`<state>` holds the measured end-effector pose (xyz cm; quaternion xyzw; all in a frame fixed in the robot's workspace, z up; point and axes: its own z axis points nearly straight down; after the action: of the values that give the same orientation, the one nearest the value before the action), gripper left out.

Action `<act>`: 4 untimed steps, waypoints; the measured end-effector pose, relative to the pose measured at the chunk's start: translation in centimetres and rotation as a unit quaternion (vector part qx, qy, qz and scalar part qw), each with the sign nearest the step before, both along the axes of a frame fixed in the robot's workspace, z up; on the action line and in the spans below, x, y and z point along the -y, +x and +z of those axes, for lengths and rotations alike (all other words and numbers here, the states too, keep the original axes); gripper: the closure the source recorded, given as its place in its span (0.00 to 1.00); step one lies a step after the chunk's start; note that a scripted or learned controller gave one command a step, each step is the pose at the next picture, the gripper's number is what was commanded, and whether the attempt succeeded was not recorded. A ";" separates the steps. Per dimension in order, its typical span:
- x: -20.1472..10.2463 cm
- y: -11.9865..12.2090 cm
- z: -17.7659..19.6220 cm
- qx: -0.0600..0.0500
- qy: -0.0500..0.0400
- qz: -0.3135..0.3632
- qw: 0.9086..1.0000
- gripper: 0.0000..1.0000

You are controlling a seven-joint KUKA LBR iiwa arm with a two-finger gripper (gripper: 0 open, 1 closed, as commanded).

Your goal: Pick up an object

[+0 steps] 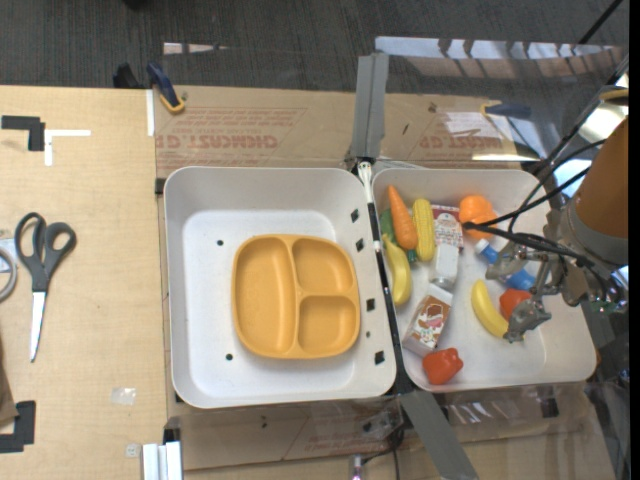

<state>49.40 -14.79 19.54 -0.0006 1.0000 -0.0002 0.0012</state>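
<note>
- Lying in the right bin point(570, 363), toward its right edge, a banana point(488, 309) rests just beside a small red-orange object point(516, 302) that sits against the gripper point(528, 318).
- The gripper hangs low over the right bin near its right wall, and whether its fingers are spread or pressed together cannot be told; nothing is clearly seen between them.
- The grey arm point(600, 208) reaches in from the right edge of the view, with dark cables running across it.
- Along the left wall of the right bin lie a carrot point(402, 218), a green piece partly hidden beside it, and a second banana point(399, 273).
- An ear of corn point(424, 229) lies next to the carrot, toward the far edge of the bin.
- An orange fruit point(477, 210) sits near the far edge, right of a small white packet with a red label point(447, 230).
- A small carton with a red print point(428, 324) lies near the middle of the bin, and a red pepper point(442, 366) sits at the near edge.
- A blue item point(490, 252) shows between the orange fruit and the gripper.
- The left bin point(190, 298) holds a yellow divided tray point(297, 296) at its centre.
- Scissors point(40, 263) lie on the bench point(90, 368) near its left edge.
</note>
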 end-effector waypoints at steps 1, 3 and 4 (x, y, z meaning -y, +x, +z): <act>1.5 4.8 -10.3 0.001 0.000 0.022 1.000 0.00; 4.7 1.6 -9.2 0.003 -0.001 -0.034 0.999 1.00; 4.6 1.6 -9.2 0.003 -0.001 -0.034 0.999 0.00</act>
<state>51.01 -19.43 10.35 0.0337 0.9994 -0.0010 0.0040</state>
